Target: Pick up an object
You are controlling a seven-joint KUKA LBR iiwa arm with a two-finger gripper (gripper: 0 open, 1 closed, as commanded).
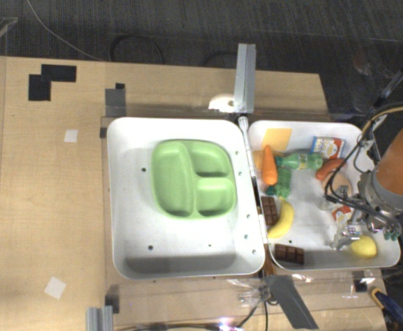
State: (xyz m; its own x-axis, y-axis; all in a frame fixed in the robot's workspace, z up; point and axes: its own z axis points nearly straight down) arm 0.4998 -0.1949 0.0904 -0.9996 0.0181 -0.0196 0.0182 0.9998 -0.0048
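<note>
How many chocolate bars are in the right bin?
2. One chocolate bar lies at the left wall beside the banana; another lies at the front wall. The arm may hide more.

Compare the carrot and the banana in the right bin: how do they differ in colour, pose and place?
The carrot is orange and straight, while the banana is yellow and curved. The carrot lies higher in the right bin, beside a green bottle; the banana lies lower, near a chocolate bar. Both lie flat along the bin's left wall.
</note>
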